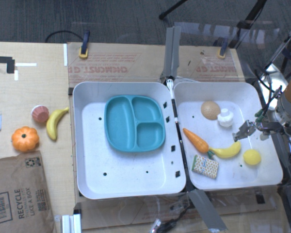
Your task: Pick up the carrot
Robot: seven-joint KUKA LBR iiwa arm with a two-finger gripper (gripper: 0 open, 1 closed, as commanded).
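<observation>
The carrot (pixel 196 140) lies in the right bin (pixel 266 176), near its left wall, slanting from upper left to lower right. Its thick end touches or nearly touches the banana (pixel 226 151), with a cracker box (pixel 205 166) just below. The gripper (pixel 246 130) hovers over the bin's right half, well apart from the carrot; whether the claw is wide or narrow I cannot tell (too small and blurred). Recommended: cross leftward, descend over the carrot's middle, close across its width, clear of the banana.

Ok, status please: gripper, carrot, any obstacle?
Gripper above right bin, carrying nothing. Carrot lying untouched at bin's left side. Banana touches its green end.
</observation>
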